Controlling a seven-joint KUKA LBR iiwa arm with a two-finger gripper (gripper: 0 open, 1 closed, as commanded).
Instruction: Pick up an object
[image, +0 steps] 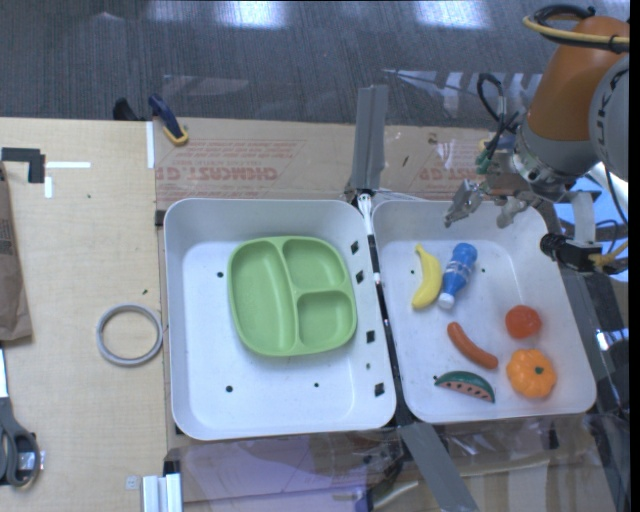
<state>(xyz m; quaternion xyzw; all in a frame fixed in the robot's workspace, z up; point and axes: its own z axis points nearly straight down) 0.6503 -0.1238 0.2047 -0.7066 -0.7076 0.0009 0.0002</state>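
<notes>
So the big tan wooden bench (80, 250) carries two shallow white plastic bins next to each other, the left bin (190, 400) and the right bin (560, 400). The grey KUKA arm with the orange band (575, 85) comes in from the far right, and its two-finger gripper (487, 203) hangs over the far edge of the right bin with the fingers spread apart and nothing between them. In the left bin there's a light green plastic divided plate with three compartments (293, 294), sitting roughly in the middle. Right bin has all the small stuff: a yellow toy banana (428, 278) and a small clear bottle with a blue label (457, 273) just beside each other at the far left part, below the gripper. Nearer, a red-brown toy sausage (472, 346), a round red-orange tomato-looking toy (523, 322) to its right, an orange toy pumpkin (531, 373) near the right wall, and a watermelon slice toy (465, 386) at the near side. Out on the bench left of the bins lies a grey ring of tape (130, 333).
</notes>
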